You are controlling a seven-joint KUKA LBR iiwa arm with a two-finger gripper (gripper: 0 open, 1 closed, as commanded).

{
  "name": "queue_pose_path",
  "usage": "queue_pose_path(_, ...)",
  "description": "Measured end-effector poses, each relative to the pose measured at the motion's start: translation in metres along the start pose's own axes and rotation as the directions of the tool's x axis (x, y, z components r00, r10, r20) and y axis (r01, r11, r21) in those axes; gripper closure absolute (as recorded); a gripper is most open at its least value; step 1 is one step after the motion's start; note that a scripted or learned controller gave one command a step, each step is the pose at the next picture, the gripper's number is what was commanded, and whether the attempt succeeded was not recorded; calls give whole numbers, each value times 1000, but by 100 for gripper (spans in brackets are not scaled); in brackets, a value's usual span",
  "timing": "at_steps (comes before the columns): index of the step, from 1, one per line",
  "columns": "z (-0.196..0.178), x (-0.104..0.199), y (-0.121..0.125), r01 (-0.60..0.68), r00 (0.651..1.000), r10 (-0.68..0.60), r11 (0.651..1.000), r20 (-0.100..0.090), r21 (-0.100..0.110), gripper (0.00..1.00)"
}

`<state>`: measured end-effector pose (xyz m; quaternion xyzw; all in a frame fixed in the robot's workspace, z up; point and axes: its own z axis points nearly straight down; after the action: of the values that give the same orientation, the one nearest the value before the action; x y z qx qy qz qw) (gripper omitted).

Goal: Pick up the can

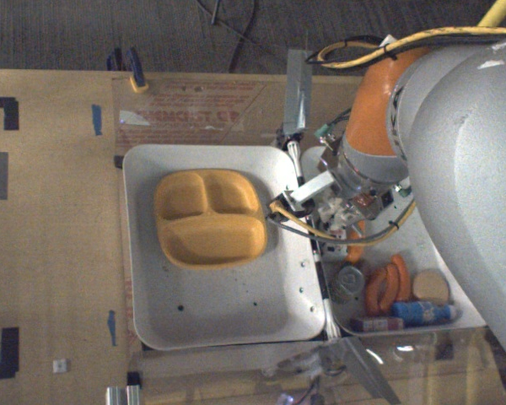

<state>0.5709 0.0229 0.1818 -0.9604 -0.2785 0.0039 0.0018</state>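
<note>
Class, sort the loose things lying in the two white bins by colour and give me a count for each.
Yellow: 1, divided tray
Grey: 1, can
Orange: 1, ring-shaped piece
Tan: 1, round disc
Blue: 1, lying bottle
Total: 5

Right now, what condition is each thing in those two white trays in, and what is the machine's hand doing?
Yellow divided plate: right way up in the left bin, nothing on it.
Can: standing on end in the right bin, untouched.
Orange ring: lying beside the can.
Blue tube: lying on its side.
Tan disc: lying flat.
Gripper: above the right bin, over the can's far side, holding nothing I can see.
</note>
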Motion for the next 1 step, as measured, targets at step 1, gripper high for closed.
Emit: queue_pose_path(1,-118,19,-60,102,995,-102,995,-2,-5,100)
